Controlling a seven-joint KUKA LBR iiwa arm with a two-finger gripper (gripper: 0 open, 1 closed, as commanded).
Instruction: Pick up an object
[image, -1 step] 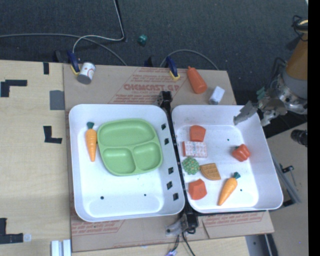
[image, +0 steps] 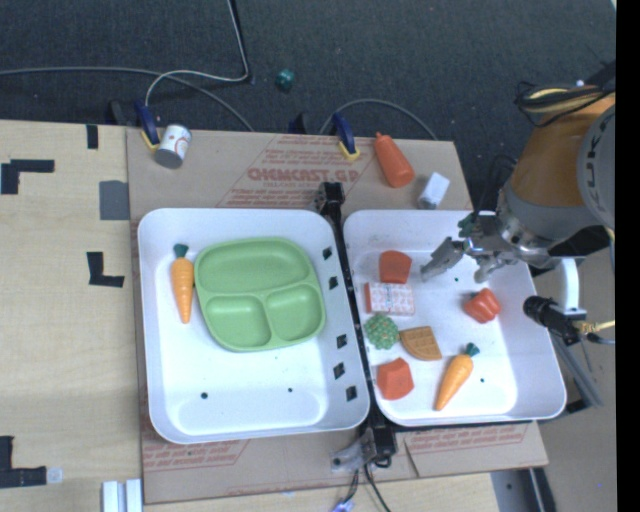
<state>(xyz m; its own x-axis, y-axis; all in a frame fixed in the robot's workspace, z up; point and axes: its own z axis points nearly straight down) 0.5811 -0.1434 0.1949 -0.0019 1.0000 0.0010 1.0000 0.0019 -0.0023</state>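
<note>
My gripper (image: 463, 261) hangs over the upper middle of the right bin (image: 520, 400), fingers spread open with nothing between them. Just to its left lies an orange-red block (image: 395, 267). A red pepper-like piece (image: 482, 306) sits below and to its right. Further down the bin are a pink-and-white square (image: 390, 298), a green broccoli piece (image: 380, 331), a brown toast piece (image: 422, 344), another red block (image: 395, 379) and a carrot (image: 455, 376).
The left bin (image: 160, 300) holds a green divided plate (image: 262, 293) and a carrot (image: 182, 285). Outside the bins on the cardboard lie an orange carrot-shaped toy (image: 393, 161), a small white cube (image: 434, 189) and a small can (image: 172, 144). Clamps and cables line the back edge.
</note>
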